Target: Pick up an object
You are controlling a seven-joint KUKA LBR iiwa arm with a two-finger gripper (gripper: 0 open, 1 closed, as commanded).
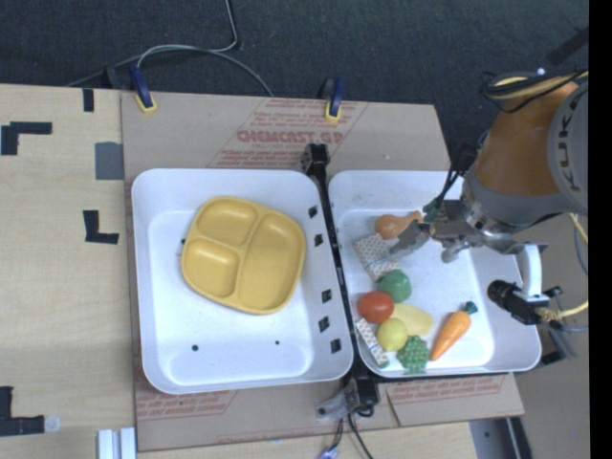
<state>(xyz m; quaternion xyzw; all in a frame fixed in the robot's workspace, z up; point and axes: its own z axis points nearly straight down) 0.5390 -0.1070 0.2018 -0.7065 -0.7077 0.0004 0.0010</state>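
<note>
The right bin holds several toy foods: an orange-brown piece at the top, a green round one, a red tomato, a yellow piece, a yellow-green fruit, a green broccoli and an orange carrot. A grey patterned packet lies near the divider. My gripper hangs over the bin's upper middle, just right of the orange-brown piece and the packet. I see nothing held in it.
The left bin holds a yellow divided plate. A second grey packet lies at the right bin's lower left. The arm's orange band and a black fitting overhang the right bin's right side.
</note>
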